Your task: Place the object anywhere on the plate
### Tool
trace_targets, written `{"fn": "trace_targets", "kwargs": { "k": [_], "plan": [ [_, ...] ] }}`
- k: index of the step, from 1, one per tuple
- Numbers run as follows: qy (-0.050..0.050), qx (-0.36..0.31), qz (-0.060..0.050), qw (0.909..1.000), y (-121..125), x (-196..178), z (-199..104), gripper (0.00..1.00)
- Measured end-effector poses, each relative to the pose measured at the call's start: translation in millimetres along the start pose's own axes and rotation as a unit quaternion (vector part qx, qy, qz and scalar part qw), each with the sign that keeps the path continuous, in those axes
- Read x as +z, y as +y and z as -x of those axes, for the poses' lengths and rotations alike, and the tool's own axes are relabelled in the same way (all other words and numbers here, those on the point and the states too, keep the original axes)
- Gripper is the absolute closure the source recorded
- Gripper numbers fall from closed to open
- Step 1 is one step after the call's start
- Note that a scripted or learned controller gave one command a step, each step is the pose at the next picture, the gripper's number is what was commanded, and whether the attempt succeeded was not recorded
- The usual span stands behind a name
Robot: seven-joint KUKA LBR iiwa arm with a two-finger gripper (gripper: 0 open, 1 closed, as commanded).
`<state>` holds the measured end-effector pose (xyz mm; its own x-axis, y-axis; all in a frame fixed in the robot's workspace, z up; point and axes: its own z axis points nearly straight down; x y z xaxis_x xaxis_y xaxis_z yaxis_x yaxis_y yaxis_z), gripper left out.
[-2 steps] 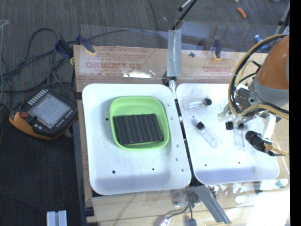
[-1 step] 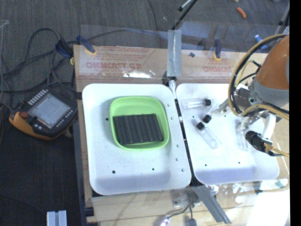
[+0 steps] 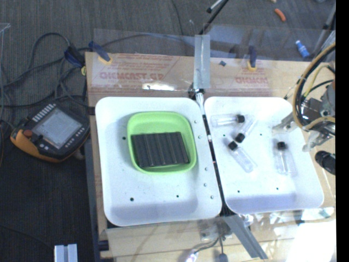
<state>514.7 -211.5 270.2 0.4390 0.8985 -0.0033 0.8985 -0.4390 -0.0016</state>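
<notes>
Vials, clear with black caps, lie scattered in the right bin: three near its nine o'clock side, one toward three o'clock. In the left bin, a green plate carries a dark ribbed slab. The gripper sits at the right bin's three o'clock rim; how it stands, I cannot tell.

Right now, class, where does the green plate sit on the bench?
The green plate lies in the left white bin, toward its upper middle, with a dark ribbed block resting on it.
</notes>
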Motion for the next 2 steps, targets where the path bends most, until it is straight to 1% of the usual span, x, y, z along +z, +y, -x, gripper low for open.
{"fn": "trace_targets", "kwargs": {
  "k": [1, 2],
  "plan": [
    [0.000, 0.064, 0.000, 0.9979, -28, -77, 15, 0.00],
    [0.000, 0.155, 0.000, 0.9879, -5, -164, 4, 0.00]
  ]
}}
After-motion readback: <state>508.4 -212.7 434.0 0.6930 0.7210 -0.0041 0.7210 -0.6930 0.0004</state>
